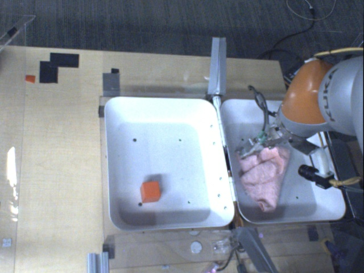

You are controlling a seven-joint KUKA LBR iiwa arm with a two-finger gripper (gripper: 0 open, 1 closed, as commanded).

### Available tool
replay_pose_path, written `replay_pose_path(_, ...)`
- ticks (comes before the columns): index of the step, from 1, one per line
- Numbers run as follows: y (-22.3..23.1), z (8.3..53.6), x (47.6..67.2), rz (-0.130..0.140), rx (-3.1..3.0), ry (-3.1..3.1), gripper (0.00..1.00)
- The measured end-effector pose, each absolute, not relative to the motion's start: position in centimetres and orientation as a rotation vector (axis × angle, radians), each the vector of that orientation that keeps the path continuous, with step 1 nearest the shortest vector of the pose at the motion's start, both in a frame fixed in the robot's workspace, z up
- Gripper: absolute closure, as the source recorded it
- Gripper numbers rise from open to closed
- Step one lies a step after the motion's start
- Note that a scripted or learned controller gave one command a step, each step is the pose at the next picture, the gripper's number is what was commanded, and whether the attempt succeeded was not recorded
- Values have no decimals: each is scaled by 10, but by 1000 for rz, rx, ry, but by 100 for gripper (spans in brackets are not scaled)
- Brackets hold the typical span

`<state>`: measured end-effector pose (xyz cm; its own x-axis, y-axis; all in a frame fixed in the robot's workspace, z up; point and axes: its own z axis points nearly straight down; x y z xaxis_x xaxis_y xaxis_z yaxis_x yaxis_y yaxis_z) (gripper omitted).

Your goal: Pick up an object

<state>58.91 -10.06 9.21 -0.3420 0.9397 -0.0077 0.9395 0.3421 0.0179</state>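
1. gripper (263,143) down in the right bin (327,209), at the upper edge of the pink cloth (263,175); cannot tell whether clenched, released or grasping anything, with metal parts and cloth folds overlapping there.
2. touching or just above the cloth's top fold, hard to say which (wrist and orange band (301,98) crowd in from the right).
3. for a clean pick, judged from here: bite into a raised fold rather than flat fabric, close fully before lifting, then rise straight up so the soft cloth does not slip or drag on the bin wall.
4. worth watching: limp material likely to sag and trail, so a pinch at the edge may shed it.
5. right bin: holds the crumpled pink cloth, lying from the middle down toward the near wall, wider at top, tapering below.
6. left bin (119,152): holds a small orange block (151,191) near the lower left, well apart from the gripper.
7. bench (57,169) outside the bins: black patches and a tiny orange mark at far left.
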Motion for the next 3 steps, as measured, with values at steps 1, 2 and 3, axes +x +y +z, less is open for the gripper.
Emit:
replay_pose_path(1, -98, 105, 593, 27, 1786, 2556, 100)
replay_pose_path(2, -98, 105, 593, 26, 1786, 2557, 0)
replay_pose_path(3, -114, 92, 569, 15, 1591, 2688, 0)
